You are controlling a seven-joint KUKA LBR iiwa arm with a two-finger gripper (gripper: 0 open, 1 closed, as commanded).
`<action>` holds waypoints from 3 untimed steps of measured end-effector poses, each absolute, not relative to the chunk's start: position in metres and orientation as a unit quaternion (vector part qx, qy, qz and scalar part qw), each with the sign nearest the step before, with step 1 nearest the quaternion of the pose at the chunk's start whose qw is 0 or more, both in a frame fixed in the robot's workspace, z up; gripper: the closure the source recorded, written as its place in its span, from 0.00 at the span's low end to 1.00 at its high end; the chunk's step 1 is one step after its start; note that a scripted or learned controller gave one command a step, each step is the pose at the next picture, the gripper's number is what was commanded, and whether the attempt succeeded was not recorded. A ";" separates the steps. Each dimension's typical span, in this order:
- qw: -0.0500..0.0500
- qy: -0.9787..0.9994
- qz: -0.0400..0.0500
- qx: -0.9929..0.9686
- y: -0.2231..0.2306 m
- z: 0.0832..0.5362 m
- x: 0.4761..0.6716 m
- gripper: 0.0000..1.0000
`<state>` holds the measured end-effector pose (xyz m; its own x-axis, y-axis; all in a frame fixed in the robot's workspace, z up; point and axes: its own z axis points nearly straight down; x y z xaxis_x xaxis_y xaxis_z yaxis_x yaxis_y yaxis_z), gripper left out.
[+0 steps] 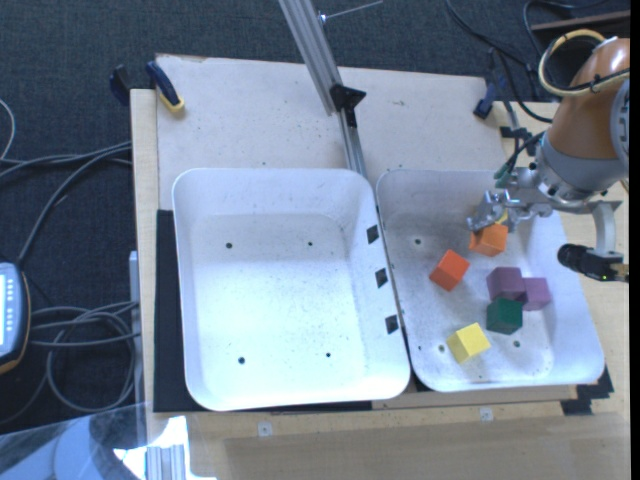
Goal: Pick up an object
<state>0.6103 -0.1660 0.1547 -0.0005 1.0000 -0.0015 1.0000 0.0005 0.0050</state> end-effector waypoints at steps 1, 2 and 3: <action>0.003 0.707 0.001 0.707 -0.171 0.199 0.613 1.00; 0.002 0.708 0.001 0.707 -0.170 0.244 0.610 1.00; -0.002 0.709 0.000 0.705 -0.126 0.237 0.601 1.00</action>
<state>0.6009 -0.1263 0.2373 -0.0047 1.0000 0.0022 1.0000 0.0047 -0.0024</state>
